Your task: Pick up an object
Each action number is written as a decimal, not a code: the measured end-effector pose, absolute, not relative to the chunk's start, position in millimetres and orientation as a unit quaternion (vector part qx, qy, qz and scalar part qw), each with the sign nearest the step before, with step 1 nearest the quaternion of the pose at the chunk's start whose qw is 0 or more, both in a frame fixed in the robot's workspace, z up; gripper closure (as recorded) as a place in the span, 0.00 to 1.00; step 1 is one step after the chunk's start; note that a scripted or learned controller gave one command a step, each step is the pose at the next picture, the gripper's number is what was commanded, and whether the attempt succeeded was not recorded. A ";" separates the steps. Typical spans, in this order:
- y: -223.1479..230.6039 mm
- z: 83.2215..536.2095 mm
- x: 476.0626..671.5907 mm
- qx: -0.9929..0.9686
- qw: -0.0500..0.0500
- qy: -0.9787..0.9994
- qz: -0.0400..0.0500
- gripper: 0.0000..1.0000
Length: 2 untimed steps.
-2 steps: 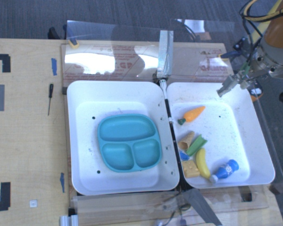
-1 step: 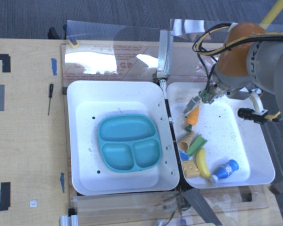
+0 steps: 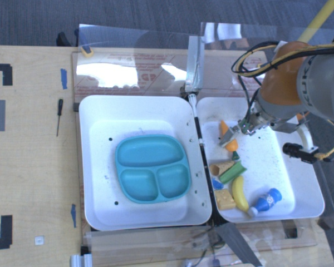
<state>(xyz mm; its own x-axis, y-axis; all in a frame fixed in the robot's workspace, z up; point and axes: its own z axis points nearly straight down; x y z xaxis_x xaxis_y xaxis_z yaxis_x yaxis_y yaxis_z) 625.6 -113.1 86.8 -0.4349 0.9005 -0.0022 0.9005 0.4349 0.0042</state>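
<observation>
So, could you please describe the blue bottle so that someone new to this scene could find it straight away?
Start at the right-hand white bin, the one the arm reaches into. Go to its near corner farthest from the teal divided tray, where the objects end. The small blue bottle lies on its side there, just right of the yellow banana; it is the one blue, white-capped item in that cluster.

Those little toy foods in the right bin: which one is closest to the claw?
The small orange carrot-like piece lying just left of the claw. The yellow plastic banana, green piece and blue-and-white bottle lie farther toward the bin's front.
</observation>
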 end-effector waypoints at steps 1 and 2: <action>-113.4 100.3 628.5 0.532 0.006 0.847 0.003 1.00; -57.9 187.4 629.6 0.624 0.003 0.781 0.002 1.00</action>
